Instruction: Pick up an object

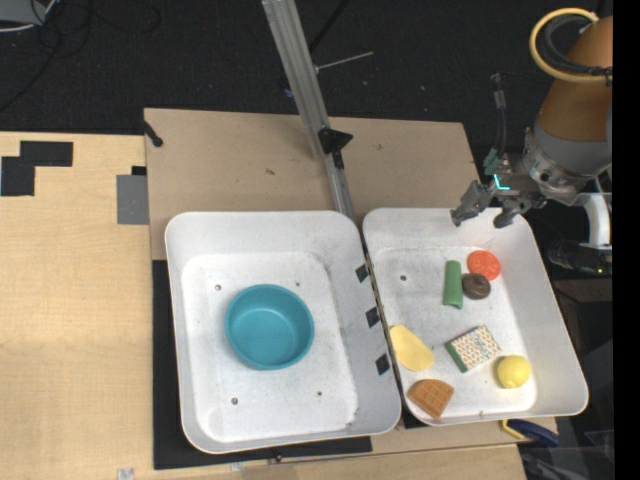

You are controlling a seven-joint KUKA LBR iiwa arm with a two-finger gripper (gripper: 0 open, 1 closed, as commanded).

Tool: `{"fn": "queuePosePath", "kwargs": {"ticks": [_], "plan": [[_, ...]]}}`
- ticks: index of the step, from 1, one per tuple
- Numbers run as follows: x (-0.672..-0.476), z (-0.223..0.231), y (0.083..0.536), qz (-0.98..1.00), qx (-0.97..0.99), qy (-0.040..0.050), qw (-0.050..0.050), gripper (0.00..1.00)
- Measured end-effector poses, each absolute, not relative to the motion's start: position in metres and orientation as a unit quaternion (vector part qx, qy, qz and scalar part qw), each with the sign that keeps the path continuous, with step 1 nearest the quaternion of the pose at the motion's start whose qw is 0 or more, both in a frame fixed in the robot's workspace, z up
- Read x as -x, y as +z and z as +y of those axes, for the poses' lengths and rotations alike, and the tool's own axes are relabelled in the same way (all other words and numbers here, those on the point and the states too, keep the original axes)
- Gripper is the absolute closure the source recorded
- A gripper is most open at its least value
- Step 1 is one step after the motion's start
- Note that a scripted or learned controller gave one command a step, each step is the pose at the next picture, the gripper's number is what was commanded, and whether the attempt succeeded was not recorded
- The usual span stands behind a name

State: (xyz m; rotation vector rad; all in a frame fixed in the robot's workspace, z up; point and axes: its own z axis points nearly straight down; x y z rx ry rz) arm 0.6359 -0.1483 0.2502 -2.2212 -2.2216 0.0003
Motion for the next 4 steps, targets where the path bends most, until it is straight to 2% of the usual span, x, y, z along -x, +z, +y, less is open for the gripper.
{"fn": "queuePosePath", "kwargs": {"ticks": [1, 3, 4], "plan": [[-0.636, -0.148, 0.250, -0.707, 0.707, 0.0001, 0.000, 0.00], [-0.632, -0.156, 0.162, -0.707, 0.707, 0.0013, 0.002, 0.00], [-0.629, -0.163, 0.102, -0.707, 0.707, 0.0015, 0.002, 0.00]]}}
